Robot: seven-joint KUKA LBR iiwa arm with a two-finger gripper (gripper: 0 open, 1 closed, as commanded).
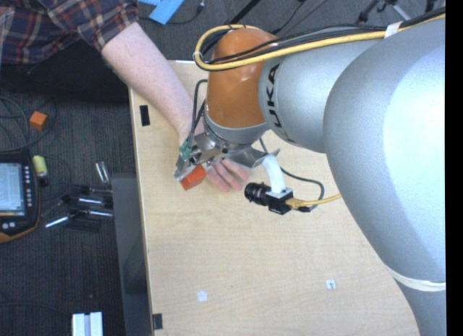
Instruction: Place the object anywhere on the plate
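Obstacle: person's forearm and hand reach in from 11 o'clock, just beside the pincer | Obstacle: black fitting with cable at 3 o'clock of hand | Free: bare table toward 6 o'clock

You see a small orange-red block low on the light wooden worktop, near its left edge, tilted, just under the gripper and touching a person's fingers.
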